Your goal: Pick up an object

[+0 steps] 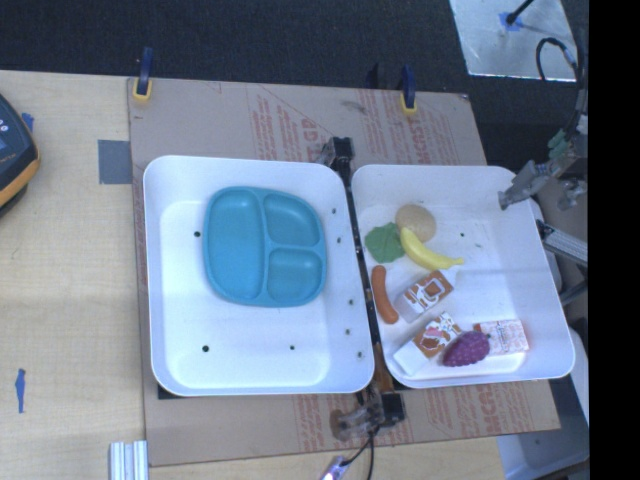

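Low in the right bin, the purple grapes lie beside small cartons; above them, mid-bin, the banana looks light, stiff and smooth, best pinched across its middle. At the frame's right edge, the gripper is cut off and blurred; whether it is open I cannot tell.

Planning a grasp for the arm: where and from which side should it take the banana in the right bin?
Grip the banana across its middle, coming straight down from above. It lies flat, long and narrow, running diagonally, so close across its short width. Its upper end lies against the tan round item.
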`<state>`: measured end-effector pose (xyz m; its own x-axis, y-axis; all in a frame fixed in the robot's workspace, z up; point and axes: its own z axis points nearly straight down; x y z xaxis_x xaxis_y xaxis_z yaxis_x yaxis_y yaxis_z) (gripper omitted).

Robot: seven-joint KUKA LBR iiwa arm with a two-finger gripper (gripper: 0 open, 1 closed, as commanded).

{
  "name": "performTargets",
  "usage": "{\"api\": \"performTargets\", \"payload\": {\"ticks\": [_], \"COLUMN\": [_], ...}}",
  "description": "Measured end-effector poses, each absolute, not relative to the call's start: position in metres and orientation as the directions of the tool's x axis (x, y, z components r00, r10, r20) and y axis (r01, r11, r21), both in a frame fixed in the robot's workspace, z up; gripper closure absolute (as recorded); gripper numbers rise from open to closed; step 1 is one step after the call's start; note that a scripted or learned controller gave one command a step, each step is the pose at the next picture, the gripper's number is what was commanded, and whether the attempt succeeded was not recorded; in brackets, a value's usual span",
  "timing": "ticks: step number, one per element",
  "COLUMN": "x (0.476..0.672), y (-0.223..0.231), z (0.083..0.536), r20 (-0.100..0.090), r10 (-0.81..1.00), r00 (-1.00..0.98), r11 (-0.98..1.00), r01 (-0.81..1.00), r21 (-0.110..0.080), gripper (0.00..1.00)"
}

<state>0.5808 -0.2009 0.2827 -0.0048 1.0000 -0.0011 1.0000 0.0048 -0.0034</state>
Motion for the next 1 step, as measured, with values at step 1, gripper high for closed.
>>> {"api": "performTargets", "payload": {"ticks": [1], "x": [0.5948], "y": [-0.1231], "z": [0.1496], "r20": [0.000], "r10": [1.000], "r00": [-0.007], "r11": [0.007], "r01": [1.000], "r21": [-0.006], "gripper": [0.00]}}
